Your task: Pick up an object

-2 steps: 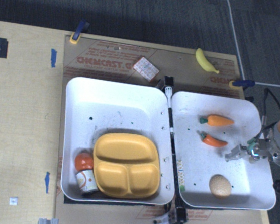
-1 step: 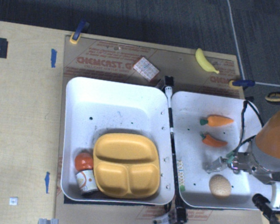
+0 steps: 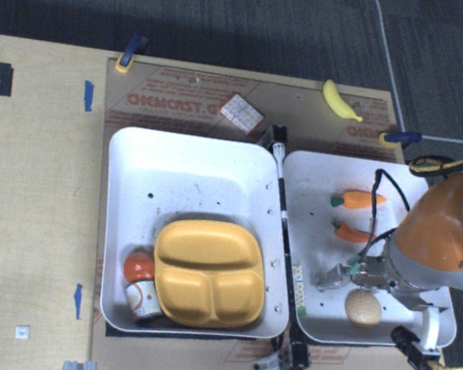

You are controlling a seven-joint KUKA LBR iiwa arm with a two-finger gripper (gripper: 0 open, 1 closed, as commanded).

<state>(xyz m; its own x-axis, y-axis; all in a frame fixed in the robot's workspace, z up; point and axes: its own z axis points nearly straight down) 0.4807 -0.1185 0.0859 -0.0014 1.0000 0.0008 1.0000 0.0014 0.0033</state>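
Where legible, board [image 3: 175,102] lettering perhaps reads "CHEMCAST".

grey arm [image 3: 421,274], orange band [image 3: 437,226], black cables [image 3: 377,208]

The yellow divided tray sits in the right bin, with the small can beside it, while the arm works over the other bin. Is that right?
Not quite. The camera view shows the yellow divided tray in the left bin, not the right one. The rest holds: the small can lies beside it, and the arm works over the right bin.
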